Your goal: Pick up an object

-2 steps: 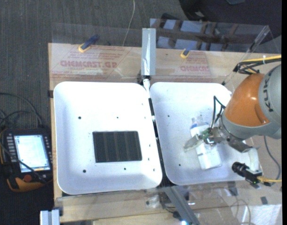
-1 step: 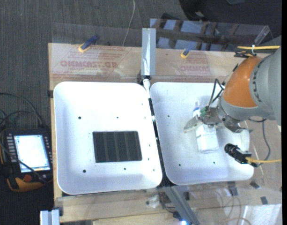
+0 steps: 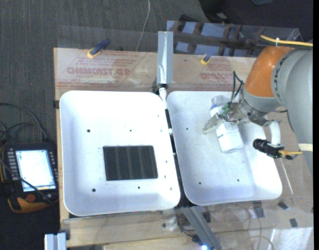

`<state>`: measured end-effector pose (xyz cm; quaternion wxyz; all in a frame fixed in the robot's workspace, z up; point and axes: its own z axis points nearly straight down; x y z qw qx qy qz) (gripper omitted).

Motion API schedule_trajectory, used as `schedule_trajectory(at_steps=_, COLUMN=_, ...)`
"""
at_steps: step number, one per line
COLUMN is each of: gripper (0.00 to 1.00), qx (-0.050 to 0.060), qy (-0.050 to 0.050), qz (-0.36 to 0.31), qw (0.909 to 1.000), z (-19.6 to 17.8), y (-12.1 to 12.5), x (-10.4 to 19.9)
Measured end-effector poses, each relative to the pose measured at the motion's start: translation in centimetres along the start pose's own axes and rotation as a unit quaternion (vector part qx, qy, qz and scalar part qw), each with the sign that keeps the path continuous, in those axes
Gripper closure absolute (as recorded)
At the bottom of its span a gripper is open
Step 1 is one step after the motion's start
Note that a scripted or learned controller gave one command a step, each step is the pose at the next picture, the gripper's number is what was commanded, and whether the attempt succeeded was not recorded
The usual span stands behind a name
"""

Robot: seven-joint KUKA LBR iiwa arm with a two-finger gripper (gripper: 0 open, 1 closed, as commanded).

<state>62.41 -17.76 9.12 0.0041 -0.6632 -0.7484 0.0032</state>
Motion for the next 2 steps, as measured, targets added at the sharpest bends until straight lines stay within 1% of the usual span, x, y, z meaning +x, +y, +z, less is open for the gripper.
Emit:
schedule_trajectory(at_steps=1, gripper=1.0, qx=0.001, qy=-0.001, qz=-0.001, qw=1.0, z=-0.9, y=0.0, x=0.1)
schedule_trajectory(at_steps=2, gripper=1.0, qx=0.008, qy=0.001, qz=-0.033, qw=0.9994, z=-8.2, y=4.4, x=4.8)
